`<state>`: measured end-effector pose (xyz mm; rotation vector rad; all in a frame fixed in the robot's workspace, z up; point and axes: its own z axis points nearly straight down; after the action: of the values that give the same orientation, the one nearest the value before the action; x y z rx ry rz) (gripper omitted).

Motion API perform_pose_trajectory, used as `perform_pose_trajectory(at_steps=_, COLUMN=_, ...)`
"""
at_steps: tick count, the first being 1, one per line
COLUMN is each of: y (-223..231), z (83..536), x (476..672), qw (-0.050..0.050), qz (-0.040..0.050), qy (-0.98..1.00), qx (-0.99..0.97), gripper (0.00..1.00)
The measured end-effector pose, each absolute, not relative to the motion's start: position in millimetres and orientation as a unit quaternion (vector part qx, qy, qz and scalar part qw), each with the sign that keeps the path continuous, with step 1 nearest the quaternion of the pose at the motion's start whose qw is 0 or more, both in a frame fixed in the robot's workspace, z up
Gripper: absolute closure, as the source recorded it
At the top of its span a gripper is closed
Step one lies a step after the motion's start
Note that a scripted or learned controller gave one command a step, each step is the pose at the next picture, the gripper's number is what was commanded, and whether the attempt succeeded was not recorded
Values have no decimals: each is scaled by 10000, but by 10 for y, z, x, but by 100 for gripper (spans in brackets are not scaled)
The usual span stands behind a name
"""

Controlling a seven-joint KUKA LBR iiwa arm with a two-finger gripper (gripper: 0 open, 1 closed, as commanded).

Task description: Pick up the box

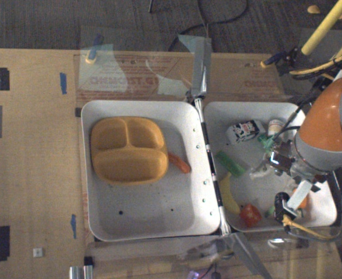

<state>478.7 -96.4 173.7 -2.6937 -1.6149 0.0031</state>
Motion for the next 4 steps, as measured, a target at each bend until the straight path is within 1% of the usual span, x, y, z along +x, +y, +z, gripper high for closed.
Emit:
perform_pose_trajectory(at_steps=1, y=-1786, z=1353, x=4781, qw=15, qz=11, qy=-5237, qx=-8519, gripper=0)
perform_pose_trajectory(at_steps=2, y=-1792, z=1445, x=4780, qw=15, qz=16, qy=-5235, qx=-8520, gripper=100)
perform_pose_trajectory(at_steps=3, y=-2105, z=1597, x=4796, qw=-4, qz=5, qy=-5064, qx=-8623, gripper=100)
perform_pose_trajectory(at_steps=4, y=-2122, z=1586, x=4799, qw=8, qz=9, qy=-5241, qx=-8516, gripper=100)
